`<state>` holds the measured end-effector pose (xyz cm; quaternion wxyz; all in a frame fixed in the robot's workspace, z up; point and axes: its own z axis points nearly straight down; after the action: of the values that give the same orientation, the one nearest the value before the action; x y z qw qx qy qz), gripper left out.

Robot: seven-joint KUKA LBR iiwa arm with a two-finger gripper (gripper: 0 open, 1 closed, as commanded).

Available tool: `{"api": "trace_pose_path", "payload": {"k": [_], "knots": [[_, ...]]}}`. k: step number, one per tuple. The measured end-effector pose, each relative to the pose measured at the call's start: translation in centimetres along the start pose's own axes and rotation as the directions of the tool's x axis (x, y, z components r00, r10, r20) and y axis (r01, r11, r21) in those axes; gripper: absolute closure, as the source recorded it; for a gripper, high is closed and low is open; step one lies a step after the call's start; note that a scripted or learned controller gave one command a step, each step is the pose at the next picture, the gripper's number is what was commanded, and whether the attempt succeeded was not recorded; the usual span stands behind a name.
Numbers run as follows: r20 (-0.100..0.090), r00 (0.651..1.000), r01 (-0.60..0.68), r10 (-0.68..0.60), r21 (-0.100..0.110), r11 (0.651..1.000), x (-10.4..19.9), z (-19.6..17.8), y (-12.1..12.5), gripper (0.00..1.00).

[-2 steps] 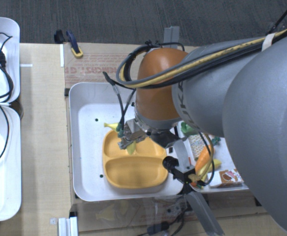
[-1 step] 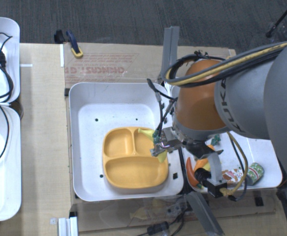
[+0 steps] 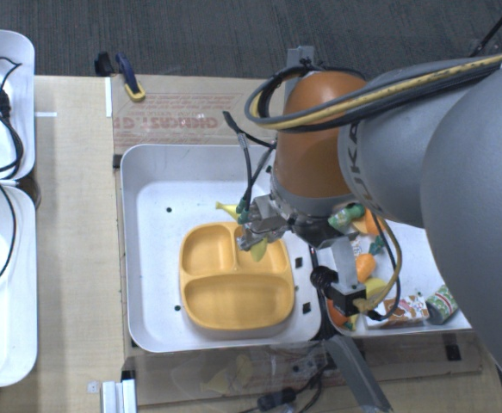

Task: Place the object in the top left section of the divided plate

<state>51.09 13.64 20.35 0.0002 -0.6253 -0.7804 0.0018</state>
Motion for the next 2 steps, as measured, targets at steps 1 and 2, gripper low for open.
{"api": "trace_pose_path", "payload": {"k": [1,2], "knots": [[-0.004,0.997,-0.08,0.08,-0.019,0.997,2.86,9.46,3.96,1.0],[-0.001,0.997,-0.079,0.079,-0.001,0.997,2.83,10.26,3.42,0.0]]}}
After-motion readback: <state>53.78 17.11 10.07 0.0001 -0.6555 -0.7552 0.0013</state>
